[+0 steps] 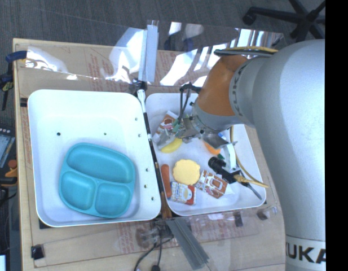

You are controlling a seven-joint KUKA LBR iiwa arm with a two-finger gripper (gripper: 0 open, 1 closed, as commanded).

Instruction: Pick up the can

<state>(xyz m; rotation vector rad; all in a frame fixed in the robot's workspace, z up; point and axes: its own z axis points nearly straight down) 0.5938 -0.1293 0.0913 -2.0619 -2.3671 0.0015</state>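
Camera view: my tool (185,130) is down in the right shallow white bin (254,176), can't tell its grip state, the silver-and-red metal can (166,127) lying at its tip beside a yellow banana (171,146); teal divided plastic tray (97,179) in left bin (44,112).

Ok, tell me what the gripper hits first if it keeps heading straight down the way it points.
Judging loosely, since depth is unclear from above: the gripper points down into the right bin at its upper left, and would likely meet the can first, with the banana just beside it.
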